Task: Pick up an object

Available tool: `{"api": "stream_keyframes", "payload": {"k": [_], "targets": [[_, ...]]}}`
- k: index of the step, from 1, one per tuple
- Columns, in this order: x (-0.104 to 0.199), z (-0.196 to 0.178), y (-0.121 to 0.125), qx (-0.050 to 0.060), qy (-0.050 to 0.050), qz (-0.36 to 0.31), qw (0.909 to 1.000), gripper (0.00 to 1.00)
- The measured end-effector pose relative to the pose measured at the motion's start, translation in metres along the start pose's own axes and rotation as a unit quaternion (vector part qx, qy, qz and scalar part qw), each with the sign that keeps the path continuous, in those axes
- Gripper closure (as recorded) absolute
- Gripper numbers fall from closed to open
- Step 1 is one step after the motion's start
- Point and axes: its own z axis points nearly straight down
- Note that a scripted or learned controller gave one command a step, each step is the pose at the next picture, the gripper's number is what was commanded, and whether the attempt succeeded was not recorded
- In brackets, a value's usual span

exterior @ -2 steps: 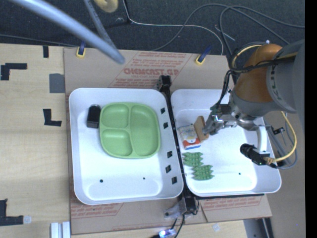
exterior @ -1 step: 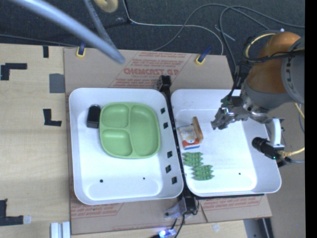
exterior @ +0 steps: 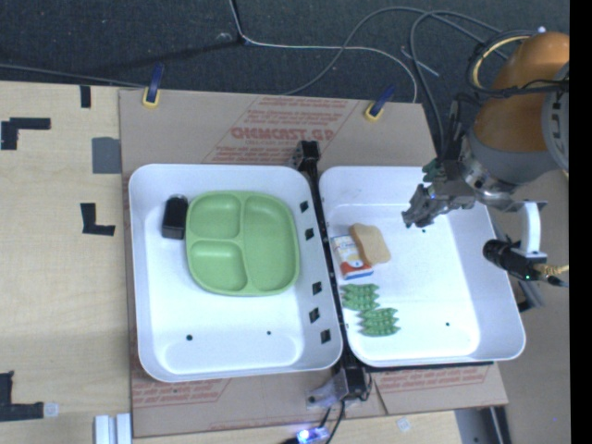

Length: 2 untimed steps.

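Note:
In the right bin [exterior: 462, 340] lie a tan bread-like piece [exterior: 369, 241], a small red and white carton [exterior: 351, 257] beside it, and two green pea pods [exterior: 368, 308] nearer the front. My gripper [exterior: 418, 213] hangs over the bin's back right part, to the right of the bread piece and apart from it. Nothing shows between its dark fingers. The left bin [exterior: 153, 331] holds a green divided plate [exterior: 242, 242] and a small black block [exterior: 174, 217] at the plate's left.
A black divider [exterior: 319, 248] runs between the two bins. The bins rest on a cardboard sheet [exterior: 277, 128] held by clamps at the back. Cables [exterior: 388, 35] trail across the dark floor behind. The arm's grey and orange body [exterior: 518, 109] stands over the right bin's far corner.

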Motion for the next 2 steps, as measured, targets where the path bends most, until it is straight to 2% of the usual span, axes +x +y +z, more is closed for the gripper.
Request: {"api": "stream_keyframes", "payload": {"k": [2], "targets": [[0.104,-0.008,-0.012,0.003,0.001,-0.002,1.0000,1.00]]}}
